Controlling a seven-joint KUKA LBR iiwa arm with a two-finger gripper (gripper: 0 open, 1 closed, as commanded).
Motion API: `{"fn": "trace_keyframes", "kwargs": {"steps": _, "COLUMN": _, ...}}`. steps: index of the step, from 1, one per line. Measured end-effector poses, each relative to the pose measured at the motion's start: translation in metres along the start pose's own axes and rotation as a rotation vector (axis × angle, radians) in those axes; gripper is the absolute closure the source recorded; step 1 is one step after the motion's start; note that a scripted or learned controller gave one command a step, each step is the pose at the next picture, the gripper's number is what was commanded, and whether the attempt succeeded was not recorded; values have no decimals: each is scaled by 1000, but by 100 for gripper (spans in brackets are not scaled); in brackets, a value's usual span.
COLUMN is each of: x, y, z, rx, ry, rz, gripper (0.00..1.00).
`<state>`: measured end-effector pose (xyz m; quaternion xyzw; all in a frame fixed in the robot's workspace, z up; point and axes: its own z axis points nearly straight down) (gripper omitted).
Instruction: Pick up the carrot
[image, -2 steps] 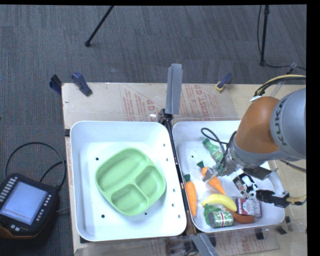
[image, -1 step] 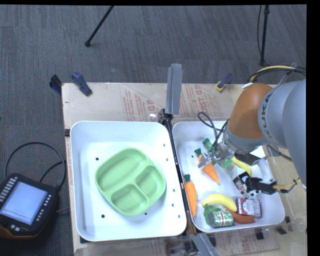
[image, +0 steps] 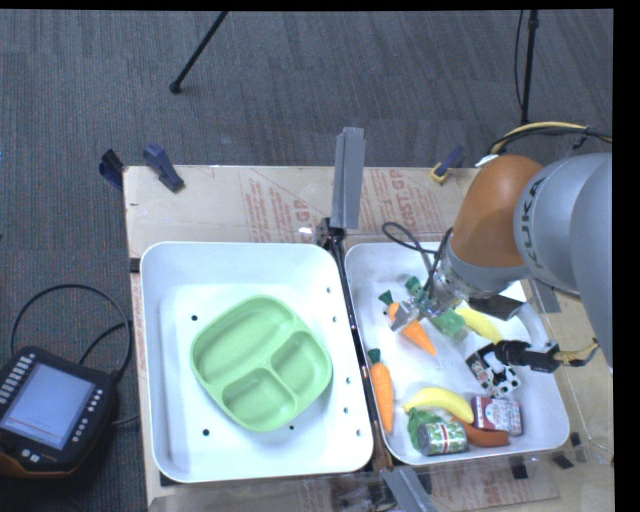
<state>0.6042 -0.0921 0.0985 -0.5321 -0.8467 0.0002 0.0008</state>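
The arm is reaching in over the right bin (image: 556, 400), and its gripper (image: 428, 308) is hanging right at the leafy end of one carrot (image: 418, 334), though I cannot tell whether it is gripping anything. A second carrot (image: 381, 390) is lying against the bin's left wall, beside a banana (image: 441, 401) and a can (image: 440, 437). The green divided plate (image: 262, 362) is sitting alone in the left bin (image: 160, 300), likely waiting as a drop spot.

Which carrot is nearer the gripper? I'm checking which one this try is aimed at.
The upper carrot, lying right below the gripper. The other carrot lies lower, by the right bin's left wall, apart from the gripper.
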Motion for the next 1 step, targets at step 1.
{"fn": "trace_keyframes", "kwargs": {"steps": 1, "x": 101, "y": 18, "z": -88, "rx": 3, "ry": 0, "rz": 464, "gripper": 100}}
